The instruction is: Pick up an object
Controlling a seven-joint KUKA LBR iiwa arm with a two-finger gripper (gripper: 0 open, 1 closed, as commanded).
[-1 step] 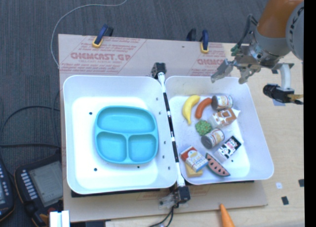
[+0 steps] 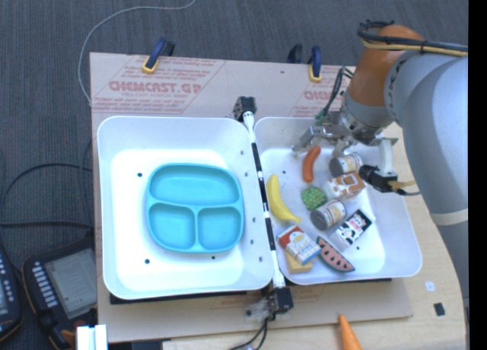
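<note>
The right bin (image 2: 396, 253) holds several small items. Among them are a red-orange sausage (image 2: 310, 163), a yellow banana (image 2: 280, 200), a green broccoli piece (image 2: 313, 197), two cans (image 2: 329, 214) (image 2: 346, 164), a small orange-and-white box (image 2: 348, 186), a black-and-white carton (image 2: 354, 227), a watermelon slice (image 2: 335, 256) and a snack box (image 2: 298, 247). My gripper (image 2: 323, 141) hovers over the bin's far part, just above the top end of the sausage. Its fingers are spread open with nothing between them.
A blue divided tray (image 2: 195, 208) lies in the left bin (image 2: 114, 265). A black divider clamp (image 2: 245, 106) sits between the bins at the back. An orange carrot-like piece (image 2: 347, 333) lies on the board in front. The arm's grey body covers the right side.
</note>
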